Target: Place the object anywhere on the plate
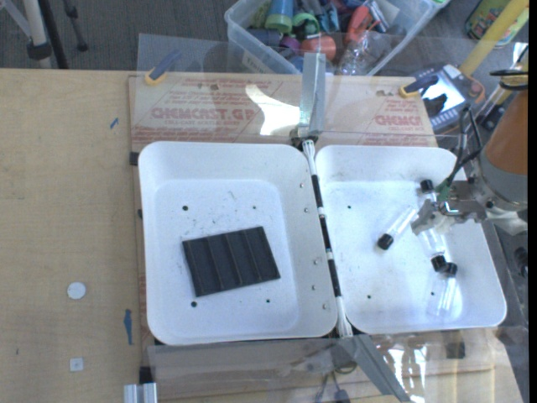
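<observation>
Vial (443, 295) — right bin (369, 309); plate (231, 260) left.

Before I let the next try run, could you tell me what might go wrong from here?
The clear vials in the right bin look small, round and see-through, so the claw may close on nothing or roll one away. The dark plate lies in the left bin, past the divider, which a carried vial might clip.
</observation>
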### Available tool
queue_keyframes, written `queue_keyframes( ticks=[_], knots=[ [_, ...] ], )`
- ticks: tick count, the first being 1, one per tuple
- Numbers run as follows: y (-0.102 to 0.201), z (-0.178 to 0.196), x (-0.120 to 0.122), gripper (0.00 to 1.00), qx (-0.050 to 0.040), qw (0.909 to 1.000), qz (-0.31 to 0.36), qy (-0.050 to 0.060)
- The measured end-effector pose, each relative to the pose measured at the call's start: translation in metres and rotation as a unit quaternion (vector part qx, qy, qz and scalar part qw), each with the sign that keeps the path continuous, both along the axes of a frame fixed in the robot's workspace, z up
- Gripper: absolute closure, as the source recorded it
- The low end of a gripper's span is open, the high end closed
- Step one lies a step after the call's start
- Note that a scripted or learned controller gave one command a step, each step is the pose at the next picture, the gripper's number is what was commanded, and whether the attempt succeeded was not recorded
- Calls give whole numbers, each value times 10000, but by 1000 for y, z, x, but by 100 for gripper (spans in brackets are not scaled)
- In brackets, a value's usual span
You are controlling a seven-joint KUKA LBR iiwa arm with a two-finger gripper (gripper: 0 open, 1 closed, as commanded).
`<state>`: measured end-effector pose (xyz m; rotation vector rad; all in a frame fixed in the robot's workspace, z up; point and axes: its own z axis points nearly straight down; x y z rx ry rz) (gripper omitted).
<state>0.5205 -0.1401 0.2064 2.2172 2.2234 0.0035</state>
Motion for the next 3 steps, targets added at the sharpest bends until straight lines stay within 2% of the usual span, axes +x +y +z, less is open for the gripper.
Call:
queue_keyframes(
  ticks=[1, 2, 3],
  knots=[
    [81, -22, 33, 100, -3, 9984, 561, 10],
    [152, -22, 68, 100, -6, 9955, 947, 1],
    [224, -22, 110, 100, -4, 9975, 701, 14]
  ],
)
